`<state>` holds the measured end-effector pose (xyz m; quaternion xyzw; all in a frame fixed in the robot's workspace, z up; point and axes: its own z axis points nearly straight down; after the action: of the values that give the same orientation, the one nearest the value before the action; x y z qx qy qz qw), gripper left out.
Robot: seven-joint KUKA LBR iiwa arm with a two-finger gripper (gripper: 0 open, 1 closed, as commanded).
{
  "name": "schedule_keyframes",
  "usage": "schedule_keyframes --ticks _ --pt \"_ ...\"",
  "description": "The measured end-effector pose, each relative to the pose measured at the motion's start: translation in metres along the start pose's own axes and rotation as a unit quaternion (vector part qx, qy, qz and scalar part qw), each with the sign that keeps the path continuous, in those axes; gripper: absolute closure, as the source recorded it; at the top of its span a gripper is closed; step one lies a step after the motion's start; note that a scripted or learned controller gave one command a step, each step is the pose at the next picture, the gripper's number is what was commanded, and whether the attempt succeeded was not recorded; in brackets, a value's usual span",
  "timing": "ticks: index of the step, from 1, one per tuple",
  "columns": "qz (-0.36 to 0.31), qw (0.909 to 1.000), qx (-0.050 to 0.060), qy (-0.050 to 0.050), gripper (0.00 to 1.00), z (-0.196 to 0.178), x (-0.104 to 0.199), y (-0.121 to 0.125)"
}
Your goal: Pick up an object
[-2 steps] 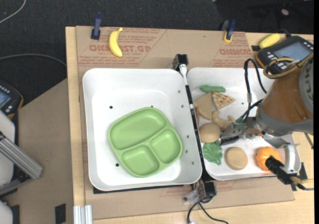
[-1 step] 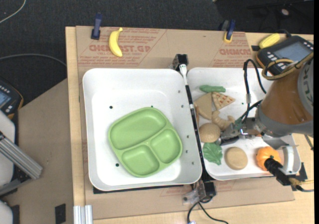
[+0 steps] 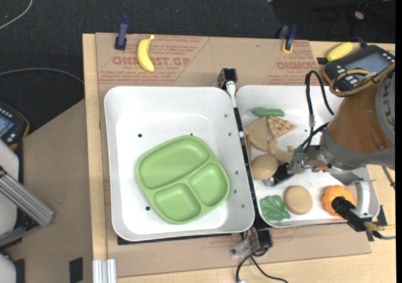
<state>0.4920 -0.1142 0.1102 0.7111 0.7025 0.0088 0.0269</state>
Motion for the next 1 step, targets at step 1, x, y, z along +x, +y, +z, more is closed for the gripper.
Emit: schedule_keyframes --ticks 1 --pt "-0.01 0.9996 0.022 0.014 1.0 -0.0809 0.0626 -0.0087"
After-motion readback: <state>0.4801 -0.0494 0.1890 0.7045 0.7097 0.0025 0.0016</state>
